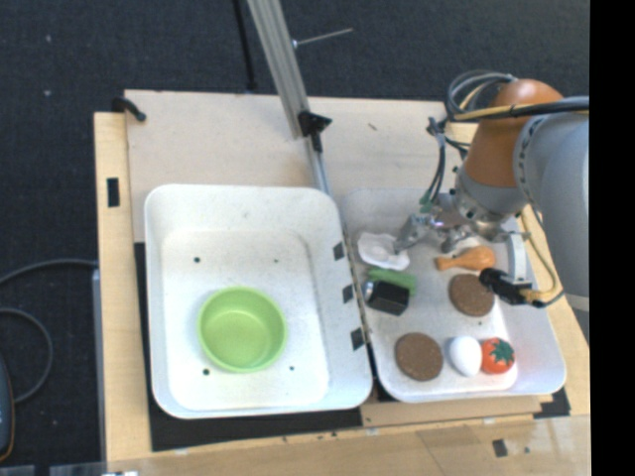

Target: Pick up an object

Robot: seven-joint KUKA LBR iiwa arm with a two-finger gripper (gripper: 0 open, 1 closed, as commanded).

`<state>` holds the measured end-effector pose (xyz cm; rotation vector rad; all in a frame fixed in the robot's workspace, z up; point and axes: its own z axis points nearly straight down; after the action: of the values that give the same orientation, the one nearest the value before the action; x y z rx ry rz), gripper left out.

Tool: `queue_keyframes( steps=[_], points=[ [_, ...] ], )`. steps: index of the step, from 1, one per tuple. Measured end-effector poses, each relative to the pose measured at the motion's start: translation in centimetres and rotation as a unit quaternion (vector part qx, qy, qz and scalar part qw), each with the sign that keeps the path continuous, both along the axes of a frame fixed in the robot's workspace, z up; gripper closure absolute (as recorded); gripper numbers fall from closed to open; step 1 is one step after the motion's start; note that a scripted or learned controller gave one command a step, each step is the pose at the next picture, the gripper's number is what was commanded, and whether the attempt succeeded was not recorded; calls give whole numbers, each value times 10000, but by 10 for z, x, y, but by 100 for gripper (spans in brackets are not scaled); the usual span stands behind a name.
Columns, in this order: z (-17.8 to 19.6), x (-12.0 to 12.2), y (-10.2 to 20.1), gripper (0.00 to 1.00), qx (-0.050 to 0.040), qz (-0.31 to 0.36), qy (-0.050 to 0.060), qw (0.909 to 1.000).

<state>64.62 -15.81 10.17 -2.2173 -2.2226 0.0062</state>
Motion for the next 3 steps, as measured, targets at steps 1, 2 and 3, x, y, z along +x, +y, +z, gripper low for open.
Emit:
queue_keyframes(
  steps=[1, 2, 3],
  points=[
    [0, 0, -1, 0, -6, -4, -20, 10000],
    [12, 1, -2, 100, -9, 0, -39, 10000],
    [68, -2, -10, 100, -1, -10, -32, 10000]
  ],
)
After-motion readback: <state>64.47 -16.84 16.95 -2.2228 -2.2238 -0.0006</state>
